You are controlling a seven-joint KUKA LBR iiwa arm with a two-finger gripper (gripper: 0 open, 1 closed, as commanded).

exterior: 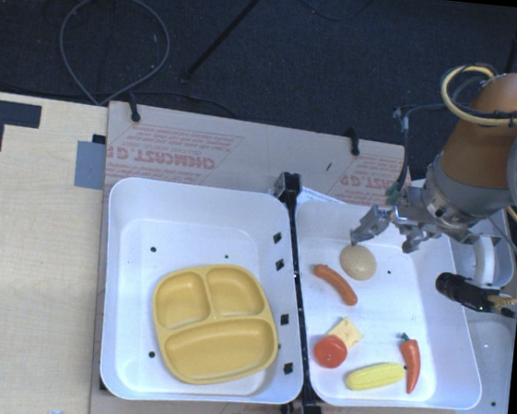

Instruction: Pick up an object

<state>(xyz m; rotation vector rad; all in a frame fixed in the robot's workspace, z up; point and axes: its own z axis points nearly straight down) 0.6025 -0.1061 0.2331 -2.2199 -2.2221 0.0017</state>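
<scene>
Nearest in the right bin (460, 391) lie a corn cob (374, 376), tomato (330, 352), cheese wedge (347, 331) and chili (410, 364); beyond them a sausage (336, 285), then a pale egg (358, 261). The gripper (390, 233), spread wide and holding nothing, hovers just past the egg, so this looks like the approach; next it should descend squarely over it, with the sausage close by. The left bin (130, 233) holds a yellow tray (216, 323).

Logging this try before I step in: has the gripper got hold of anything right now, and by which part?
Nothing is held. The gripper hangs open above the right bin, fingers apart, just above the beige egg, which lies on the bin floor.
</scene>
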